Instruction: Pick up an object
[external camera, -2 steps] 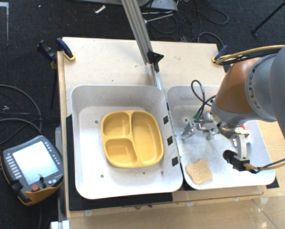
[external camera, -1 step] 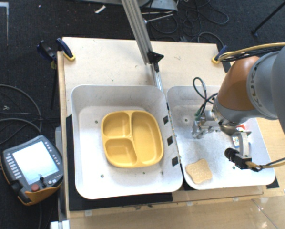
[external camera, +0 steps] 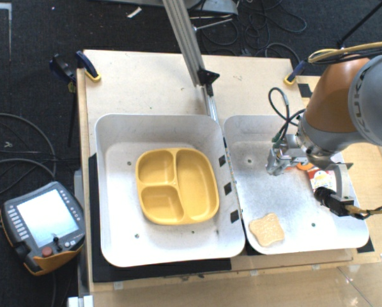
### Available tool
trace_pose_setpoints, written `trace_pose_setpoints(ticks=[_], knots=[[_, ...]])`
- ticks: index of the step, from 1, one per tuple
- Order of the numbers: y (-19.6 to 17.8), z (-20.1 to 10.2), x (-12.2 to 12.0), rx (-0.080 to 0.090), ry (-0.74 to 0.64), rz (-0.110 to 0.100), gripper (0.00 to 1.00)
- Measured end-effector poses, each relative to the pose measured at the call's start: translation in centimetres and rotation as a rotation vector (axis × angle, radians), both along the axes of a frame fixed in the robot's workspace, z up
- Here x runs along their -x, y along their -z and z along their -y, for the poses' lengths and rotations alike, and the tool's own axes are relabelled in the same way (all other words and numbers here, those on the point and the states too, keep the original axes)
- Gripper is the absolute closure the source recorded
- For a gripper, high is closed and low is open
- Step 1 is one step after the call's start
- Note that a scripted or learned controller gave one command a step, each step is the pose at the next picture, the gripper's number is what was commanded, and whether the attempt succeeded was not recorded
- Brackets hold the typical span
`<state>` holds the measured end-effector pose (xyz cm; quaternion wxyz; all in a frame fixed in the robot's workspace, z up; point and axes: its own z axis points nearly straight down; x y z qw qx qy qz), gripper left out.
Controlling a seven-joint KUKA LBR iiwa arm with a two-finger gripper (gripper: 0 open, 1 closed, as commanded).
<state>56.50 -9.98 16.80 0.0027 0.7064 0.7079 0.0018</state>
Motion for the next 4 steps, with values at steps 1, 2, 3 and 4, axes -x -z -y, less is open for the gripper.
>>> trace_pose_setpoints(ticks=[1,2,3,4], knots=[[-6.3,0.1,0.2,0.0,0.0,0.001,1.0],[-6.8,0.1,0.2,-0.001,0.0,-0.005,1.0],[-6.7,-5.7,-0.7,-0.002,-0.006,-0.005,1.0],[-7.6,-10.5,-3.0,-0.003,-0.005,-0.003,1.0]])
